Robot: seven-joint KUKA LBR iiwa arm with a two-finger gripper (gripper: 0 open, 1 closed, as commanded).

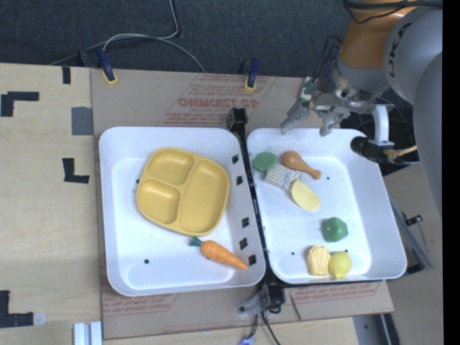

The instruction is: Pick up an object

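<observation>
Metal fingers [310, 121] spread, empty, above smooth white right bin [374, 214] of glossy plastic food

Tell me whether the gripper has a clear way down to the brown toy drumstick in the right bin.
Probably yes. The gripper hangs with fingers spread above the right white bin's far rim, and the brown toy drumstick lies just below it with its top uncovered; only a patterned piece lies beside it.

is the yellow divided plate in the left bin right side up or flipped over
Right side up. The yellow plate shows its three sunken compartments and raised dividers facing the camera, lying in the left bin.
</observation>
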